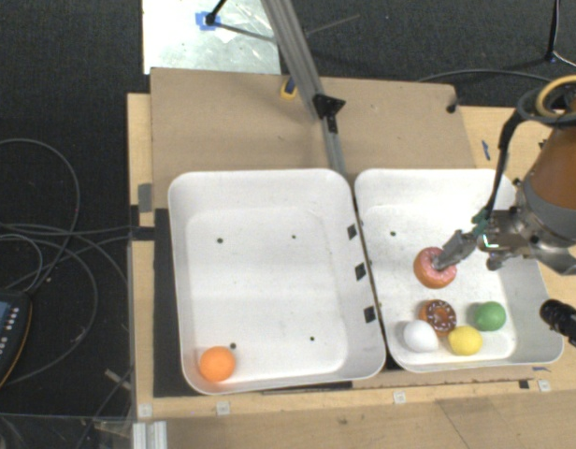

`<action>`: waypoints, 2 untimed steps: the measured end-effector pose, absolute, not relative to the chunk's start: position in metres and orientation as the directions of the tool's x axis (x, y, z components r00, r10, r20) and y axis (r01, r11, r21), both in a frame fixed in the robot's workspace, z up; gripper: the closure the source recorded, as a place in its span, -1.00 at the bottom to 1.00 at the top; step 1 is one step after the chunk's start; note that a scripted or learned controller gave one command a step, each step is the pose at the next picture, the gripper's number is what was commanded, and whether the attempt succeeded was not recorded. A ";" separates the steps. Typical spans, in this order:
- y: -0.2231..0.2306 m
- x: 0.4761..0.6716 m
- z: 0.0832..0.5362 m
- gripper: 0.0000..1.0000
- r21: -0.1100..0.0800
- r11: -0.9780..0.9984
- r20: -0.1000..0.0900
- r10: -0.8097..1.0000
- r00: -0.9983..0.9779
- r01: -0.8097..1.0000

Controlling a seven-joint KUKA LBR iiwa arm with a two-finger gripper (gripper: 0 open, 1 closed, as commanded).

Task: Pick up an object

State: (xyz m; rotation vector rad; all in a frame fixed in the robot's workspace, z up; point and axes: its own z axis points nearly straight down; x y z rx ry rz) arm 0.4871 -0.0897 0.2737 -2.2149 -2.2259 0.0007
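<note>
Gripper (444,262) sits low in the right white bin (391,204), tip on the round orange-pink ball (432,267), grip state cannot be told; chocolate-frosted doughnut (440,315) lies just below it.

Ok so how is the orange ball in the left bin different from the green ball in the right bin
The orange ball is orange and looks a bit larger; the green ball is green and looks smaller. The orange ball lies by itself in the near left corner of the left bin, while the green ball sits in the right bin close to a yellow ball and a chocolate doughnut. Both are round and rest on the bin floor, apart from the gripper.
</note>
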 end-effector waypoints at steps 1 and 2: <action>-0.090 0.488 0.275 -1.00 0.003 0.002 0.000 1.000 -0.002 1.000; -0.095 0.487 0.232 -1.00 -0.003 0.000 0.001 1.000 0.000 1.000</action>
